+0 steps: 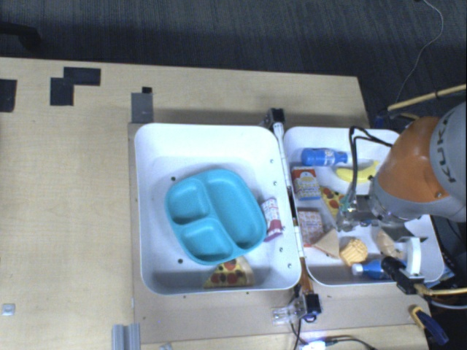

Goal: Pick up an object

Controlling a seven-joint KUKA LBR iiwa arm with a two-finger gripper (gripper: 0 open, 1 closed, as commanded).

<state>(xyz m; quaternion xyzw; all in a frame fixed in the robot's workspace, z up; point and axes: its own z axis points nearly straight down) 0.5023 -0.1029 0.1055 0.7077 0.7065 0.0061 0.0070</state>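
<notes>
My gripper (353, 214) hangs low over the middle of the right bin (318, 277), under the grey and orange wrist (408, 173). Just below it lie a yellow waffle-like piece (354, 251) and a tan wedge (328, 246). To its left are a red and white packet (311, 224) and a small red box (306, 183). Above it sit a yellow banana (356, 173) and a blue bottle (323, 156). A blue marker-like item (369, 270) rests near the bin's front wall. The arm hides the right part of this bin.
The left bin (146, 195) holds a blue divided plate (214, 214), a small red and white tube (271, 218) beside it, and a pizza slice (230, 272) by the front wall. A metal divider (286, 188) runs between the bins.
</notes>
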